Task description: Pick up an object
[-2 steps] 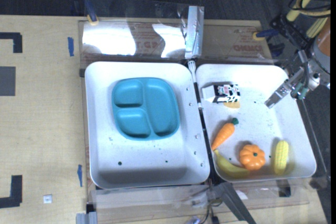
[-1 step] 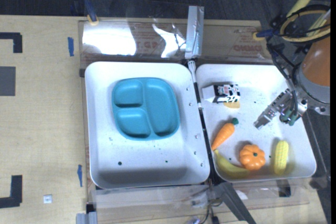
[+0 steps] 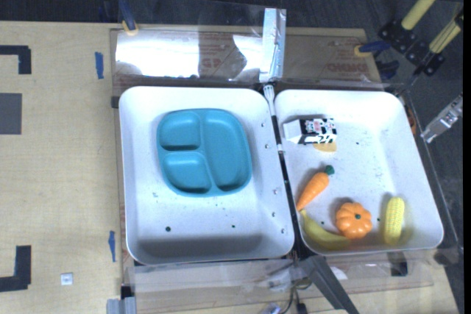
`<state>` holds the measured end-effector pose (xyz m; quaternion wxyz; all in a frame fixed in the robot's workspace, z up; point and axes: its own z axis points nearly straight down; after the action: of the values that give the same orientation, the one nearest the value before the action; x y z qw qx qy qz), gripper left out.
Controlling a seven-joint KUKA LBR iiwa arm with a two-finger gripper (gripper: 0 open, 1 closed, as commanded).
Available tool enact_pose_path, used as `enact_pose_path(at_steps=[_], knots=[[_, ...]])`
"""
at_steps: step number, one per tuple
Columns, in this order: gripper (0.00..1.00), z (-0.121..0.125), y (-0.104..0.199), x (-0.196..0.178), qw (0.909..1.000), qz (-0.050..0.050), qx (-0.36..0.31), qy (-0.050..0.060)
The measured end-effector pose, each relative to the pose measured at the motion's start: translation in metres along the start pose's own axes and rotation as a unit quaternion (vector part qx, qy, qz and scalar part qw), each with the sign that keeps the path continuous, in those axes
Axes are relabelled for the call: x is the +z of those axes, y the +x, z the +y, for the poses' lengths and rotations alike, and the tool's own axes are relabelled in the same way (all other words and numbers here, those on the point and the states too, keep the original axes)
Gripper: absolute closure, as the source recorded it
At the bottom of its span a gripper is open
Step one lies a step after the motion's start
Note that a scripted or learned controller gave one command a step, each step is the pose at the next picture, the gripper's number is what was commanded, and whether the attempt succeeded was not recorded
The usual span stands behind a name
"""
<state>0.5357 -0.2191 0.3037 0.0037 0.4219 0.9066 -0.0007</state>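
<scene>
The right white bin (image 3: 368, 103) holds several toy items. An orange carrot (image 3: 313, 188) lies tilted near the bin's left wall. A small orange pumpkin (image 3: 353, 220) sits at the front, resting partly on a yellow banana (image 3: 321, 233) that curves along the front wall. A yellow corn cob (image 3: 394, 219) stands lengthwise at the front right. A small black-and-white patterned item (image 3: 317, 131) with a yellowish piece beside it lies toward the back left of this bin.
The left white bin (image 3: 140, 209) holds a blue divided plate (image 3: 204, 151). A clear plastic wall (image 3: 191, 48) rises behind the bins. A yellow pole with black clamps (image 3: 423, 4) stands at the back right. Wooden benchtop (image 3: 51, 158) lies to the left.
</scene>
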Motion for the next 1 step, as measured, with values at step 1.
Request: enact_pose_path(at_steps=[1], knots=[[1.00, 0.0982, -0.0082, -0.0070, 0.9984, 0.001, -0.057, -0.002]])
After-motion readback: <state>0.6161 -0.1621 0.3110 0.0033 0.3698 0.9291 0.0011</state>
